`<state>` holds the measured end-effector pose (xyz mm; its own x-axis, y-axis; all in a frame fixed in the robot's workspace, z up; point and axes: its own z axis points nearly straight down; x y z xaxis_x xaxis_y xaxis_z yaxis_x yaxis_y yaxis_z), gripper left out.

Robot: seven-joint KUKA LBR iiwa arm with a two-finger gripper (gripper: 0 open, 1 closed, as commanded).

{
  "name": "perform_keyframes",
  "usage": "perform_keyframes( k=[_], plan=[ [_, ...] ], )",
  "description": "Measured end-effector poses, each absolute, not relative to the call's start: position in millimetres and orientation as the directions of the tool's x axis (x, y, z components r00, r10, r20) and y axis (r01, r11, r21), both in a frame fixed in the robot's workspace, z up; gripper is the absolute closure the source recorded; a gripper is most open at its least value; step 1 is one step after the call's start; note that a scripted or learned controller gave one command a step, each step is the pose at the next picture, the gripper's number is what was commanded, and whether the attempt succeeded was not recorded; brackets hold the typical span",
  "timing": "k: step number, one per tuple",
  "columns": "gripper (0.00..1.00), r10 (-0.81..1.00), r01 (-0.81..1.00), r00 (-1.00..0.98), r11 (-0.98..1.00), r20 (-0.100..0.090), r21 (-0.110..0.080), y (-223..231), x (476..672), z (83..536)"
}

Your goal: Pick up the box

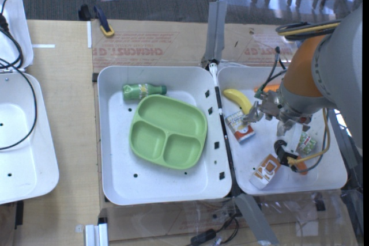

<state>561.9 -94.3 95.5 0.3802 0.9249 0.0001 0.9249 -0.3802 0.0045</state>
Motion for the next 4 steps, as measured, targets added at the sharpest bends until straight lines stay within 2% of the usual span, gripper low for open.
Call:
perform_keyframes(
  k=[1, 2, 3, 4],
  plan=[
    [0.0, 0.829, 0.829, 0.559, -0.559, 0.002, 0.005, -94, 586.0, 96],
    [1.0, 0.832, 0.832, 0.555, -0.555, 0.002, 0.006, -93, 587.1, 106],
    [0.0, 0.832, 0.832, 0.555, -0.555, 0.002, 0.006, -93, 587.1, 106],
    [0.0, 0.72, 0.72, 0.694, -0.694, -0.003, -0.001, -151, 606.3, 125]
  ],
)
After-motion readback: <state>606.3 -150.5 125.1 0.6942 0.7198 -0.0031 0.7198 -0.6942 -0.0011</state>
